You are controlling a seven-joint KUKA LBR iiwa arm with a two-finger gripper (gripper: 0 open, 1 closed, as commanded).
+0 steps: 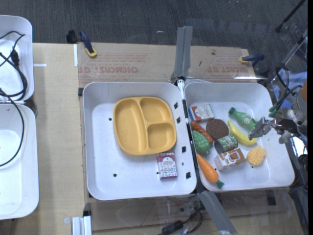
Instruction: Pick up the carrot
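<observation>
The carrot (207, 167) is orange with a small green tip and lies slantwise in the right bin (274, 177), near its front left corner, beside the divider. My gripper (261, 128) hangs over the right side of that bin, just above the banana (240, 133) and next to the green bottle (242, 117). It is well to the right of the carrot and apart from it, with a juice carton (230, 158) and a green can (226, 143) in between. Nothing is seen held in the gripper.
The right bin also holds a brown round cookie (217, 128), a green leafy piece (200, 142), a red-orange sausage (199, 129), a white box (201, 112) and a yellow waffle (257, 156). The left bin (98, 146) holds a yellow divided plate (145, 125) and a small red box (167, 165).
</observation>
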